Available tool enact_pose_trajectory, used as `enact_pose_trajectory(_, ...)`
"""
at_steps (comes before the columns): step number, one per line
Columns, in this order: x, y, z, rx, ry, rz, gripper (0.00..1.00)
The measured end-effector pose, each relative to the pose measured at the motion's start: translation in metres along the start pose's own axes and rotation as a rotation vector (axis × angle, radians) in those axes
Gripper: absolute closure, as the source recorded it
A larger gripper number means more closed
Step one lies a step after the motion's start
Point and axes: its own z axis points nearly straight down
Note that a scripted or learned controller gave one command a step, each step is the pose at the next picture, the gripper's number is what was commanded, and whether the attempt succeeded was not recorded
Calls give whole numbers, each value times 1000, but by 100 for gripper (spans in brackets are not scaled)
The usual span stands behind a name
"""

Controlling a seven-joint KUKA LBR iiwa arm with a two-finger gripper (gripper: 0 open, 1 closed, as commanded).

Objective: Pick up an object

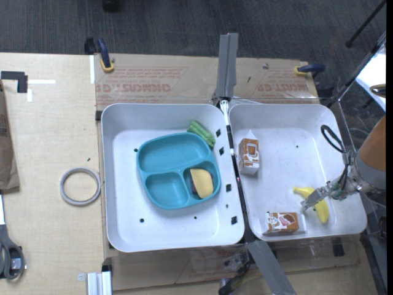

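A yellow banana [320, 212] lies in the right bin [295, 125], near its front right corner. My gripper [314, 198] reaches in from the right and sits low right over the banana, covering its middle, so one yellow end shows on each side of it. A brown and white carton [248, 155] stands at the bin's left side. A second carton [284, 222] lies on its side by the front wall, just left of the gripper.
The left bin [123, 214] holds a blue divided tray [169, 158] with a yellow item [202, 182] in one compartment and a green item [201, 133] behind it. A black cable loop [332, 137] hangs over the right bin's far right. A tape ring [80, 185] lies on the bench.
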Motion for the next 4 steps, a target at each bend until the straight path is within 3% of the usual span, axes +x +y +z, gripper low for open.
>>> enact_pose_trajectory(1, -1, 0, -7, 2, 0, 1, 100)
enact_pose_trajectory(2, -1, 0, -7, 2, 1, 1, 0)
enact_pose_trajectory(3, -1, 0, -13, 5, 3, 1, 100)
enact_pose_trajectory(4, 65, 22, -135, -1, -7, 0, 100)
